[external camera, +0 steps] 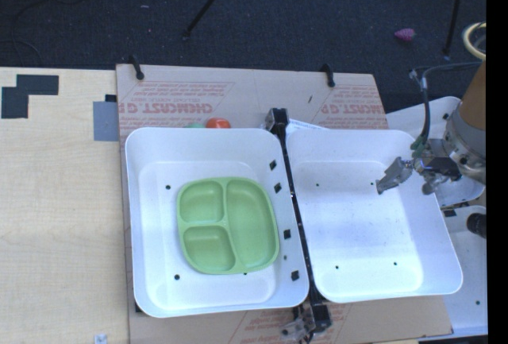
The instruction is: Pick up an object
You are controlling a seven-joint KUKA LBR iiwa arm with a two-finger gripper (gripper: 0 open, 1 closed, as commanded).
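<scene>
While the green tray (228, 225) lies untouched in the left bin (151, 175), your gripper (409, 175) hovers over the right bin (357, 255), fingers apart, holding nothing; the pick remains undone.

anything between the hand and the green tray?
The hand is over the right bin; the green tray lies in the left bin. Between them run the two bins' adjoining rims with black clips along the seam. Nothing else visible lies in that path.

One high camera slants down over both bins (143, 175).
</scene>
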